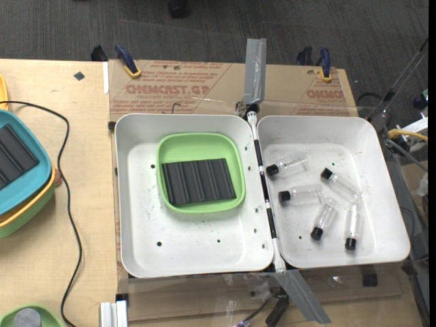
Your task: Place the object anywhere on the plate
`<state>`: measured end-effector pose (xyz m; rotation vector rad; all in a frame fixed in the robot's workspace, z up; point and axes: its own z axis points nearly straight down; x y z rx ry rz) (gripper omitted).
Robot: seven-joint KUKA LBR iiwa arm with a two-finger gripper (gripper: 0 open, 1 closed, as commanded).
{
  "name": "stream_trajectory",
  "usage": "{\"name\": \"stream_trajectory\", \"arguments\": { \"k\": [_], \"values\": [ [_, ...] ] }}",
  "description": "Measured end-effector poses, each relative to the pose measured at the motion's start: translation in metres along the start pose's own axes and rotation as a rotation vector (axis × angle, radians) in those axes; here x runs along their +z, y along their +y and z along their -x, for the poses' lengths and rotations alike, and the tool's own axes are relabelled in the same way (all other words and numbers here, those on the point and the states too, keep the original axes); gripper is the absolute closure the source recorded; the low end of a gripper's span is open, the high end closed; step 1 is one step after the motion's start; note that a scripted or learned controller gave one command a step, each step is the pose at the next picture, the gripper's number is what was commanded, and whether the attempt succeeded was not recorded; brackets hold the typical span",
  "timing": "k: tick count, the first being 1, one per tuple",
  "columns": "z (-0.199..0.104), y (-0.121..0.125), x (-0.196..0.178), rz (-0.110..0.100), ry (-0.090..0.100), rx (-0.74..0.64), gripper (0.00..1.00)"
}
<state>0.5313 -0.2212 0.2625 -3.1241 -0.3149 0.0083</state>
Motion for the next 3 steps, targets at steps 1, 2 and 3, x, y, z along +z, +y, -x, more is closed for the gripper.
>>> {"name": "stream_trajectory", "arguments": {
  "k": [1,2,3],
  "values": [
    [0.017,-0.002,-0.011,0.0,0.0,0.003,0.0],
    [0.021,-0.003,0.009,0.0,0.0,0.002,0.0],
    [0.034,-0.006,0.017,0.0,0.0,0.003,0.0]
  ]
}}
